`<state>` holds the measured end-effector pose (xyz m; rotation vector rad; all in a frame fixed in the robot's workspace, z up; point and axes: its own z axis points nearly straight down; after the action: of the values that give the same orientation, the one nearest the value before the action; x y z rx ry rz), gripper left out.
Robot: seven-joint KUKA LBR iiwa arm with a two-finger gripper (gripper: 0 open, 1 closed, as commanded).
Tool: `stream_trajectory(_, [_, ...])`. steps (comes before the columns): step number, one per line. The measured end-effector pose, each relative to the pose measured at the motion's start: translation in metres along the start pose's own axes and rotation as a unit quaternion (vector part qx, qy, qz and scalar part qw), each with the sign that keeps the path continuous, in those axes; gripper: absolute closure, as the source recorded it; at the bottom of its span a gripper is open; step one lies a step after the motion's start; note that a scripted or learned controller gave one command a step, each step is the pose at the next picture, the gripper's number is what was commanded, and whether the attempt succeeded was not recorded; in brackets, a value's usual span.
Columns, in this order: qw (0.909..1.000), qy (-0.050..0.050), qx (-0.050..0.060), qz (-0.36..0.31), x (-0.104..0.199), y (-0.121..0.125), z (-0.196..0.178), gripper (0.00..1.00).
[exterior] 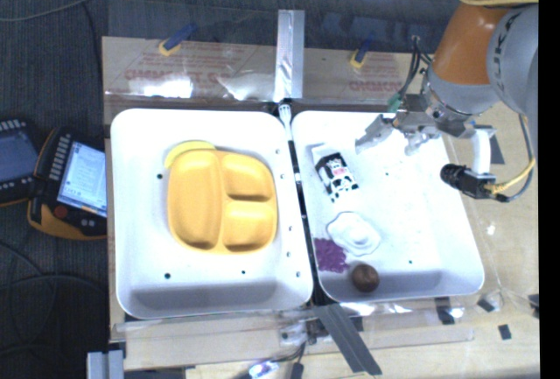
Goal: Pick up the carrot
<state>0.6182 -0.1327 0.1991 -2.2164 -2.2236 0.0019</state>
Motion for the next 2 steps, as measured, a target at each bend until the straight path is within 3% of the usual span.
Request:
stream_trajectory(1, [0.9970, -0.001, -0.003, -0.077, 0.035, -0.045, 0.107, 0.00])
stream_trajectory(2, [0.9794, -0.004, -0.010, -0.202, 0.027, -0.086, 0.108, 0.00])
